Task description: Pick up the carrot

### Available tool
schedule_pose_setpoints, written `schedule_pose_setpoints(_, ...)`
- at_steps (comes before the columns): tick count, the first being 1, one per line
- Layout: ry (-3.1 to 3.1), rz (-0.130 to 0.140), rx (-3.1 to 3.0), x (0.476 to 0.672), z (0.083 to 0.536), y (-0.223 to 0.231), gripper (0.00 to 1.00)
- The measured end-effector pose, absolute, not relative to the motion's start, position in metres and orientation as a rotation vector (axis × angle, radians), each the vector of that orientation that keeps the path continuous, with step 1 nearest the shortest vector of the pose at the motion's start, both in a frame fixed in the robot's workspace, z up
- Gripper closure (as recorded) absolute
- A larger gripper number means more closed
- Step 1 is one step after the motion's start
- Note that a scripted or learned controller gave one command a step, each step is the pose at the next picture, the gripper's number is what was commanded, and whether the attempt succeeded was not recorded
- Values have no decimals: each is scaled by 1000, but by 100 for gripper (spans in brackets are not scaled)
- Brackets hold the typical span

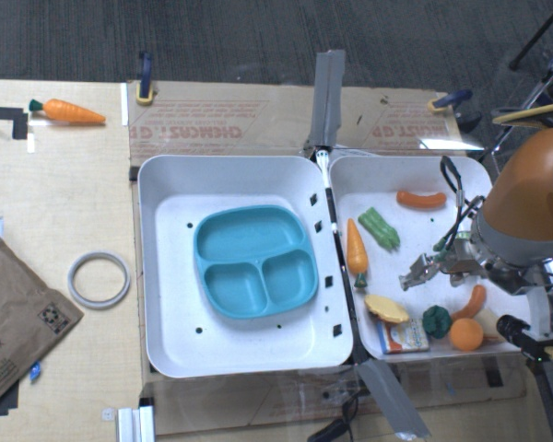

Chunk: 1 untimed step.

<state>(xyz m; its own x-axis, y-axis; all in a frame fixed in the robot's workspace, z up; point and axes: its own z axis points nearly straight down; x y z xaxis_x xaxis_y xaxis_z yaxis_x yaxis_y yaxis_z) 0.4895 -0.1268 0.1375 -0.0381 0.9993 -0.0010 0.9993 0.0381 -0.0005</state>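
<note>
An orange carrot [356, 247] with a green top lies lengthwise against the left wall of the right bin [387, 175]. My gripper [418, 273] hovers over the middle of that bin, to the right of the carrot and apart from it. Its fingers are open with nothing between them. A second carrot [66, 111] lies outside the bins on the bench at the far left.
The right bin also holds a green vegetable [380, 228], two sausages [421, 199] [473, 300], a yellow piece [387, 308], a dark green item [435, 320], an orange [465, 334] and a small carton [405, 338]. A blue divided plate [255, 260] sits in the left bin. A tape ring [99, 278] lies on the bench.
</note>
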Motion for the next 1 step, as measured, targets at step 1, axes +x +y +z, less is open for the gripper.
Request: schedule_pose_setpoints(1, 2491, 14, 1891, 486, 96, -98, 0)
